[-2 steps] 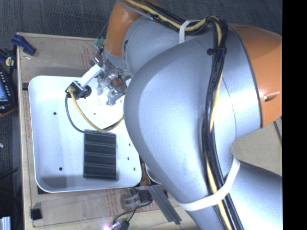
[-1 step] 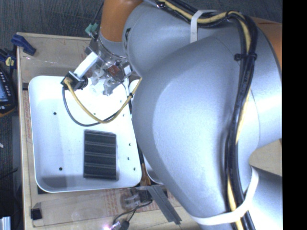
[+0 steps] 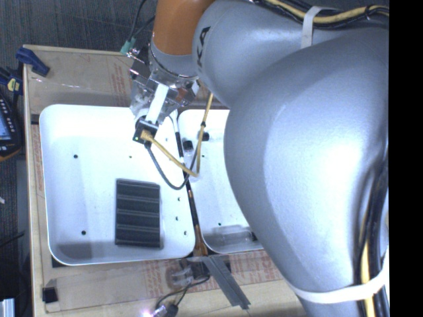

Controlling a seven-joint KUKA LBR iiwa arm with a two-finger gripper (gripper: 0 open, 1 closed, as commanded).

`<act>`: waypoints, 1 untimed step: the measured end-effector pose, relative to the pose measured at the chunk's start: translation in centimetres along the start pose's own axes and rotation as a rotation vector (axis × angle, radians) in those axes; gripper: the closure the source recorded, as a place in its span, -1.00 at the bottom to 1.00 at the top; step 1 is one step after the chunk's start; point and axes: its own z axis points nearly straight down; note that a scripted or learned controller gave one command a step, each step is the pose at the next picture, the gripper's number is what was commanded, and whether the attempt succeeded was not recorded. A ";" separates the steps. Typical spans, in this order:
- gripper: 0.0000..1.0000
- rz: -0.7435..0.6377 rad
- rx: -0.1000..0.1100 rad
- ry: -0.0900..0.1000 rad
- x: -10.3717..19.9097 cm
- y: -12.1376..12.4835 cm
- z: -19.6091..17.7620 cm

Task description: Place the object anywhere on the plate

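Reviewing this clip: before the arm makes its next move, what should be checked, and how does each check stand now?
1. Gripper located: ok, over the far right corner of the left bin.
2. Gripper carrying anything: cannot tell.
3. Dark ribbed slab reachable: ok, it lies flat in the left bin, apart from the gripper.
4. Plate located: cannot tell, the arm hides most of the right bin.
5. Drop spot on the plate free: cannot tell.

Smooth, rounded grey arm casing [image 3: 310, 144]; orange band [image 3: 177, 15] above wrist. Black lettering [image 3: 203, 41] partly visible beside band. Yellow-and-black cables [image 3: 344, 15] strapped on with white ties [image 3: 308, 26].
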 end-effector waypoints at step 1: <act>1.00 0.021 -0.001 -0.003 -7.4 -3.1 7.0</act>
